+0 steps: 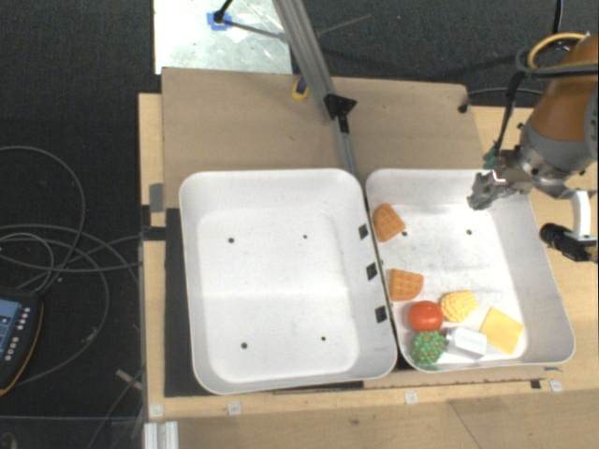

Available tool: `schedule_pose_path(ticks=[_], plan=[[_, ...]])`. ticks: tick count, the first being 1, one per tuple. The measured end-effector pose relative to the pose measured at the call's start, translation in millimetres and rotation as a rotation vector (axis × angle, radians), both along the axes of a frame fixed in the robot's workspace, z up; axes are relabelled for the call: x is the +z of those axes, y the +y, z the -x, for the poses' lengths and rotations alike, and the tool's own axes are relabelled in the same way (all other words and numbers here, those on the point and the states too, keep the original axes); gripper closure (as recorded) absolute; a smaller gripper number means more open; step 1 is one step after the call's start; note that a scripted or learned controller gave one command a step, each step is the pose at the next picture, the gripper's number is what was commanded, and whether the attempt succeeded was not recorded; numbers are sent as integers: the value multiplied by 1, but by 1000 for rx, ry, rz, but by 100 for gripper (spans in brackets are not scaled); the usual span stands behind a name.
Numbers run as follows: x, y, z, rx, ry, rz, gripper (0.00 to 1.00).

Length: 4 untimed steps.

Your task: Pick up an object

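The right bin [524, 251] holds several small toy foods. An orange wedge [387, 221] lies near its left wall, and a second orange piece [404, 283] sits below it. At the front are a red tomato [425, 315], a yellow corn piece [459, 304], a green bumpy piece [429, 347], a yellow block [502, 329] and a white block [467, 342]. My gripper [485, 191] hangs over the bin's far right corner, well apart from all the toys, with nothing seen in it.
The left bin [201, 251] stands beside the right one, with black clips [372, 271] along the shared wall. A slanted metal pole [309, 45] crosses the back of the bench. Cables lie on the floor at left.
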State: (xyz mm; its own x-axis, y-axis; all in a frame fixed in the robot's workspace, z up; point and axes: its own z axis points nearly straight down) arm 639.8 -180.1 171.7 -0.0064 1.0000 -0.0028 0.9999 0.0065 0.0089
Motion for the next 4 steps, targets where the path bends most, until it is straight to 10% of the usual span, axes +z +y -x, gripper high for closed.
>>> schedule_pose_path(ticks=[2,4], plan=[[70,1,-11,0,4,-1,100],[81,109,-26,5,5,-4,100]])
